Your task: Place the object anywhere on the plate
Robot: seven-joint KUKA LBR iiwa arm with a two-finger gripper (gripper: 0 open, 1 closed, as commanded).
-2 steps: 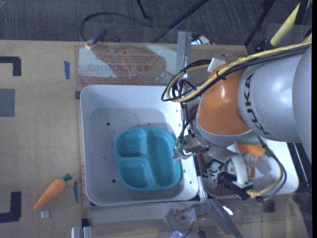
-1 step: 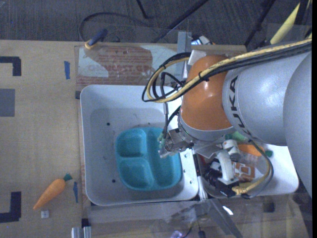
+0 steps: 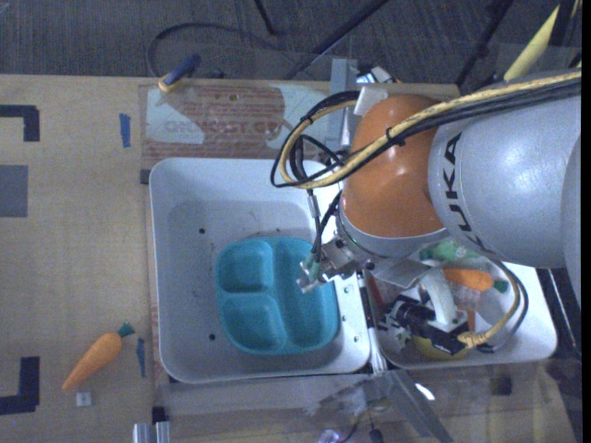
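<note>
While the grey arm (image 3: 499, 183) hangs over the seam between the two bins, its pincer (image 3: 312, 273) sits just above the blue plate's (image 3: 272, 303) right edge; whether it is spread or pressed together I cannot tell. Toys crowd the right bin (image 3: 540, 335). A toy carrot (image 3: 92, 358) lies on the bench (image 3: 65, 247), left of the left bin (image 3: 185, 201).

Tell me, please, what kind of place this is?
Probably a robotics lab test bench: a KUKA arm reaches over two white bins, with a blue divided plate and a toy carrot on the taped bench.
</note>
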